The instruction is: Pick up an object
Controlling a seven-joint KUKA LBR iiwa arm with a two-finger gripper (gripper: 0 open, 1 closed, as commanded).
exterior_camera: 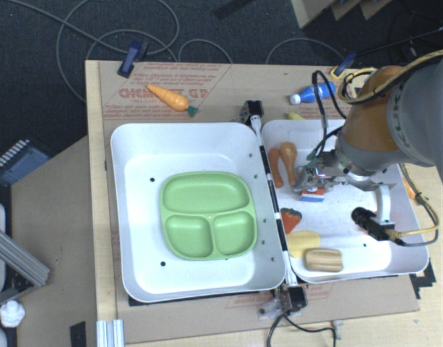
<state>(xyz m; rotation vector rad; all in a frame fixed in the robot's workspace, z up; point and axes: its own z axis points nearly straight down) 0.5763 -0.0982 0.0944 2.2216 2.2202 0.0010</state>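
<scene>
Toy food pieces lie in the right-hand shallow white plastic bin (394, 266), where the arm works. Nearest its front edge sit a tan, rounded bread-like block (323, 260) and, touching it from behind, a pale yellow rounded piece (302, 240); just beyond, against the bin's left wall, is a small red strawberry-like toy with a green top (290, 215). Farther back, near the left wall, two slim orange-brown sausage-shaped pieces (280, 164) lie side by side. The metal two-finger gripper (311, 181) is low in the bin just right of them, over a small red and blue object (313, 192); whether its claw is wide, narrow or gripping cannot be told. The grey arm with its orange band (369, 121) covers the bin's right and far part, and a black cable (376, 225) crosses the bare floor between. The left-hand white bin (134, 165) holds a smooth light green plastic tray with three compartments (208, 215), lying centrally with bare floor all round it. Black clips (252, 111) join the bins at their shared edge. On the cardboard-covered bench (207, 78) beyond the left bin lies an orange toy carrot (169, 97), with a blue clip (131, 58) at the far left corner and a blue and white bottle-like thing (313, 93) beyond the right bin.
</scene>
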